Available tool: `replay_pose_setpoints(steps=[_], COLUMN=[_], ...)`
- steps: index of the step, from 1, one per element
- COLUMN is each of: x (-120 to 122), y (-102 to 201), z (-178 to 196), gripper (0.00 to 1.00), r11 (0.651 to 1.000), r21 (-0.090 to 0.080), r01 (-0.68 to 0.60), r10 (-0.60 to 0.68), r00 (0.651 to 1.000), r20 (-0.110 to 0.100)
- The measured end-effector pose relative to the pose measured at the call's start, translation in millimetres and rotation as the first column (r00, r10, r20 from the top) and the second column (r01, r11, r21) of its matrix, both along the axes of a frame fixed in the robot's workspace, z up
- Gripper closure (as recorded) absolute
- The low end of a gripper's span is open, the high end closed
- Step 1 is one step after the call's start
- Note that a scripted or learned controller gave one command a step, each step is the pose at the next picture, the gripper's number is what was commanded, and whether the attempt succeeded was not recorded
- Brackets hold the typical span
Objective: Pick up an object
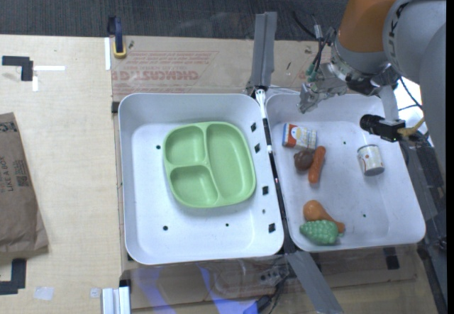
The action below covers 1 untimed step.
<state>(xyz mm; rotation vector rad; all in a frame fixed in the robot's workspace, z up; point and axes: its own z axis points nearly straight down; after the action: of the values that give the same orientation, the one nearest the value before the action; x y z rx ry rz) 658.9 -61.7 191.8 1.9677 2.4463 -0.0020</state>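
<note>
The right bin (pixel 397 227) holds several small items. A small white and orange carton (pixel 299 137) lies near its upper left, with a brown lump (pixel 303 159) and an orange sausage-shaped piece (pixel 317 165) just below it. A small silver can (pixel 369 160) lies to the right. At the front sit an orange piece (pixel 318 212) and a bumpy green piece (pixel 320 233). My gripper (pixel 310 98) hangs over the bin's back left corner, above and apart from the carton, with nothing visibly in it.
The left bin (pixel 142 227) holds a green divided plate (pixel 210 164). A grey divider bar (pixel 264 50) runs between the bins at the back. The arm's orange band (pixel 372 1) and grey body fill the upper right. A brown paper bag (pixel 18 185) lies at far left.
</note>
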Motion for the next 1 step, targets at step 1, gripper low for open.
replay_pose_setpoints(steps=[1], x=[0.0], y=[0.5], z=[0.0], gripper=[0.0], r11=[1.0], r21=[0.0], r01=[-0.001], r10=[0.001], r00=[1.0], r20=[0.0])
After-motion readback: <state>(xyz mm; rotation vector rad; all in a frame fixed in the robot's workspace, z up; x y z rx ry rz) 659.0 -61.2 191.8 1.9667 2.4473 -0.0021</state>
